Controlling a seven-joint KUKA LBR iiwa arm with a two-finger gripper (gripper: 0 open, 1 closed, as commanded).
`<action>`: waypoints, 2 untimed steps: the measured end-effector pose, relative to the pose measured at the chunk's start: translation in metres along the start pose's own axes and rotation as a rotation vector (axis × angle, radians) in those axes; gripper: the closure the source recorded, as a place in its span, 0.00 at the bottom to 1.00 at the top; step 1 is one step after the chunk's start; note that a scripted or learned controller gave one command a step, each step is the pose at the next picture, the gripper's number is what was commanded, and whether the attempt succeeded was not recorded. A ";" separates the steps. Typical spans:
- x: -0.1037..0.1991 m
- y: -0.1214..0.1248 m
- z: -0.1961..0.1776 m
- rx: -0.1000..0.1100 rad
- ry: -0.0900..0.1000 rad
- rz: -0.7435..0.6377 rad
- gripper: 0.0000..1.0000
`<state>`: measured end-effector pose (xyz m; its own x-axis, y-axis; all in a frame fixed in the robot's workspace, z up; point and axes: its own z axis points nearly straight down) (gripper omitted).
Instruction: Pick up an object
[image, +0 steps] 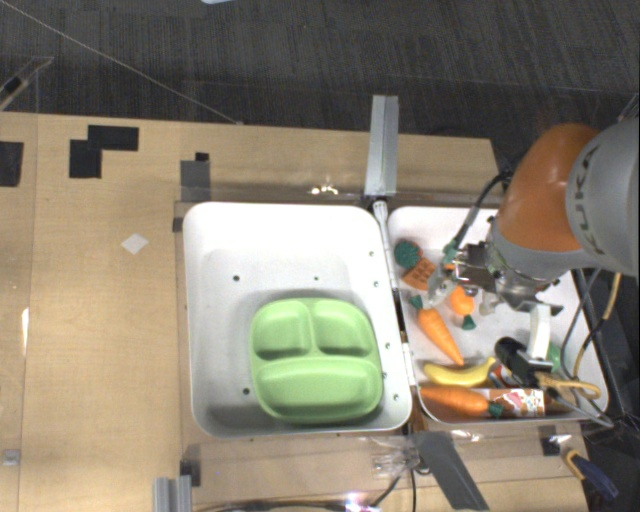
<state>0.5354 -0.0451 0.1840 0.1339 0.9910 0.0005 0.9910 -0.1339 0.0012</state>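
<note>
The right bin (575, 300) holds several toy foods. My gripper (462, 290) hangs low over its middle, reaching in from the right under the grey wrist. A small orange piece (461, 300) sits right at the gripper's tip, with a small teal piece (468, 322) just below it. A carrot (438, 335) lies slanted to the gripper's lower left. To its upper left are a green-topped toy (407, 252) and an orange waffle-like piece (419, 272). A banana (458, 374), a second carrot (455, 401) and a red-labelled bottle (520, 403) lie along the front wall.
The left bin (215, 300) holds a green divided tray (315, 358) in its front half. A metal post (382, 150) stands behind the wall between the two bins. The arm's orange band (540, 200) hangs over the right bin's back right.
</note>
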 end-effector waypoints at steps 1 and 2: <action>-0.038 0.011 0.088 -0.004 0.000 -0.172 0.00; -0.037 0.013 0.077 -0.009 0.001 -0.173 1.00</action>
<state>0.5434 -0.0838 0.1069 -0.0386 0.9993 0.0002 0.9992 0.0386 0.0108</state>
